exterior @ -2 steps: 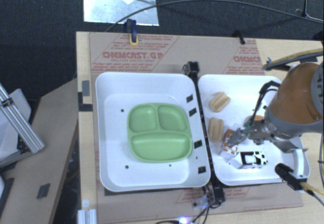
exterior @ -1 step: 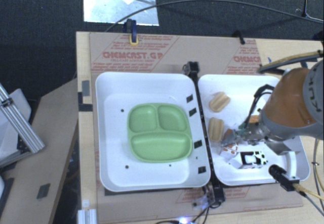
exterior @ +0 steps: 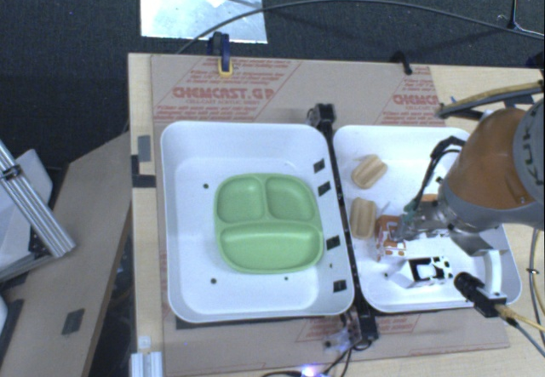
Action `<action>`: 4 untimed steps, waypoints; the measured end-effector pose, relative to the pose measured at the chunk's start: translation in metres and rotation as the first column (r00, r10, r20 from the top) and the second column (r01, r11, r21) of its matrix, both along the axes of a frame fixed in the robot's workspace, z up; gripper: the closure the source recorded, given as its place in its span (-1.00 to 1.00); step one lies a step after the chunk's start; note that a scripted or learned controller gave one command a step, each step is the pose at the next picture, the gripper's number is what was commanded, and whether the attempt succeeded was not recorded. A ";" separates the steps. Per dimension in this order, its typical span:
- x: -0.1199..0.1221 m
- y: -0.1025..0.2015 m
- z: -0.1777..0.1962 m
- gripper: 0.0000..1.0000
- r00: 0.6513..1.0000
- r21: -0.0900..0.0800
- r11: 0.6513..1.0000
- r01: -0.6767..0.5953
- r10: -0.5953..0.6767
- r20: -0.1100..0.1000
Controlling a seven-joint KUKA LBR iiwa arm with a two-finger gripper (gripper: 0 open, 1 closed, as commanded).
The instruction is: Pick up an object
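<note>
Resting on brown board [exterior: 281,86], two white bins [exterior: 192,197]

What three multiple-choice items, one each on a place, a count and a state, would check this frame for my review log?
1. Where does the green divided plate lie?
A. left bin
B. right bin
C. on the bench

2. How many tan bread-like pieces lie in the right bin?
A. none
B. two
C. four

3. How does the plate sit?
A. flat, compartments up
B. upside down
C. leaning on a wall

Key: 1 A, it rests inside the left bin. 2 B, one lies above the other. 3 A, its three compartments face up.
</note>
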State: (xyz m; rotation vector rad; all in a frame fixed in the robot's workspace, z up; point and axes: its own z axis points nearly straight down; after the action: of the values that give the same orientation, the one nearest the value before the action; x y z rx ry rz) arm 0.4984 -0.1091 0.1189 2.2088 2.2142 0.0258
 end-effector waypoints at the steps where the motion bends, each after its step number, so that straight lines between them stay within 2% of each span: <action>1: -0.006 0.006 0.055 1.00 1.000 -0.003 1.000 -0.002 0.002 -0.015; 2: -0.002 0.009 0.099 1.00 1.000 -0.003 1.000 -0.002 0.002 -0.015; 3: -0.001 0.009 0.120 1.00 1.000 -0.003 1.000 -0.002 0.002 -0.017; 4: -0.003 0.060 0.109 1.00 1.000 0.000 1.000 -0.007 0.007 -0.020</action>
State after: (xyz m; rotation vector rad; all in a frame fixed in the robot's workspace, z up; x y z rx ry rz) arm 0.4950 -0.0487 0.2279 2.2113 2.2317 0.0039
